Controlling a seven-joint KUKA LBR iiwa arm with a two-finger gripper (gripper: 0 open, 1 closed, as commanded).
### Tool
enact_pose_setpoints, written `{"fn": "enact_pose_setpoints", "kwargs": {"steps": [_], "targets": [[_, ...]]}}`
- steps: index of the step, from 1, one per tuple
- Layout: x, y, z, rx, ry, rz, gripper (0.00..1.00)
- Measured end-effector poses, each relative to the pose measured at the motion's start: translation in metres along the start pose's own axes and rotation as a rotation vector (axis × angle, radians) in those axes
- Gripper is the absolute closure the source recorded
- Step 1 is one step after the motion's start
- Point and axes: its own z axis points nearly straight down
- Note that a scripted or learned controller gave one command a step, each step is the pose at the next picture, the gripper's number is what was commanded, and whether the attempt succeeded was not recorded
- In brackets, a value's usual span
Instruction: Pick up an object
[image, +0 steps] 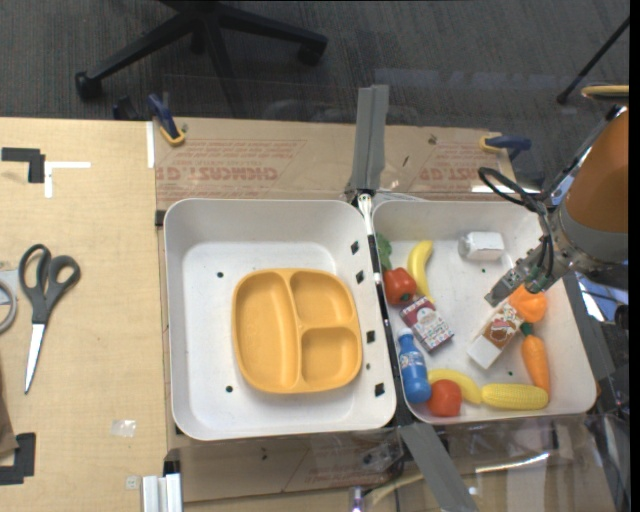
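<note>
A pale wooden tabletop (80, 330) is seen from above, with dark carpet beyond its far edge, where the black base of an office chair (200, 40) stands. A sheet of printed cardboard (260, 160) is laid under two white bins. A pair of black-handled scissors (42, 300) is set on the bare wood at the left, blades pointing toward the near edge.

The left bin (190, 330) is occupied by a yellow divided tray (297, 329). In the right bin (575, 370) several toy foods are scattered: a banana (419, 264) near the far left part, a red pepper (399, 285) just beside it, a small printed box (427, 324), a blue bottle (411, 368), a tomato (445, 398), a corn cob (514, 396) lying along the near wall, a carrot (536, 362) and a white block (483, 244) toward the far wall.

The gripper (518, 282) is lowered into the right part of the right bin, just above a small carton (498, 333) and beside an orange piece (530, 305). The carton's long axis is laid diagonally, its upper end directed toward the jaws and its white end toward the near left. Whether the jaws are apart or together cannot be told, and nothing is seen held between them.
</note>
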Motion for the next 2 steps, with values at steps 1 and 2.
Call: {"fn": "enact_pose_setpoints", "kwargs": {"steps": [1, 2], "targets": [[0.033, 0.04, -0.036, 0.001, 0.0, 0.065, 1.0], [-0.013, -0.025, 0.04, 0.001, 0.002, -0.248, 1.0]]}}
